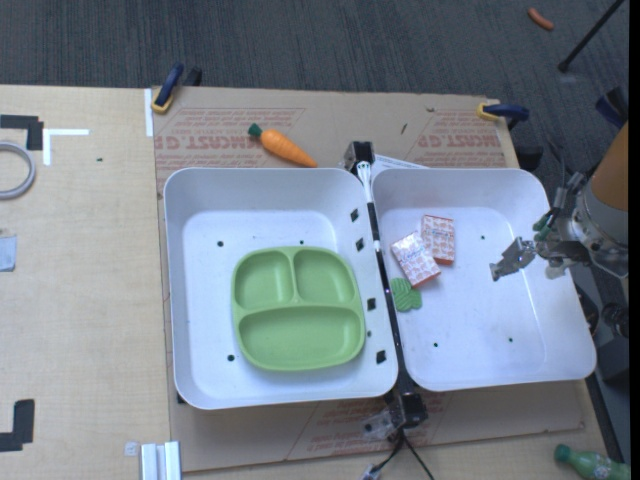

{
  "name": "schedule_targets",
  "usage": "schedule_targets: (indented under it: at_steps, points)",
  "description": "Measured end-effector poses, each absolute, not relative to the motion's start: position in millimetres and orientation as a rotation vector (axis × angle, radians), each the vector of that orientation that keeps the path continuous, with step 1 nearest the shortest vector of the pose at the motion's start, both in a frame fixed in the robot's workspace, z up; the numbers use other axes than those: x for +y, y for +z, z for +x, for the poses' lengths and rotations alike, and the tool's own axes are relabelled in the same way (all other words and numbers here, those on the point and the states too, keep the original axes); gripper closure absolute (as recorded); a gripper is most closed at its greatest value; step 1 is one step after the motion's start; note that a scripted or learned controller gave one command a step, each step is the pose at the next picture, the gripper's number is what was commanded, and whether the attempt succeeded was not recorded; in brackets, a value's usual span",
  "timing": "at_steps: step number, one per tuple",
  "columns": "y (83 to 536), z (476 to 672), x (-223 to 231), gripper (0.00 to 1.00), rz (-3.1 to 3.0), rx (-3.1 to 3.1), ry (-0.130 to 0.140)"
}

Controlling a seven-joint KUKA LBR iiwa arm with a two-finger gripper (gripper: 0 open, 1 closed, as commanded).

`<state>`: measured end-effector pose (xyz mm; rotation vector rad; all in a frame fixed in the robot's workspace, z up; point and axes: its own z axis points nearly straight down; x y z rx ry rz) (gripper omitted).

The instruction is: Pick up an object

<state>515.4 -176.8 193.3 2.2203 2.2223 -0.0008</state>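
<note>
1. The gripper (512, 259) hangs over the right bin (480, 353) with nothing between its fingers (how far apart they stand, I cannot tell).
2. Two red-and-white packets (426, 250) and a green piece (404, 295) lie near that bin's left wall.
3. A green plate (297, 308) sits in the left bin (200, 298).
</note>
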Motion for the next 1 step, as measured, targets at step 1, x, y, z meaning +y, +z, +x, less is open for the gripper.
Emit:
schedule_targets:
  at_steps: [1]
  points:
    - [101.4, 578.4, -127.2, 0.0, 2.149, 2.293, -0.001]
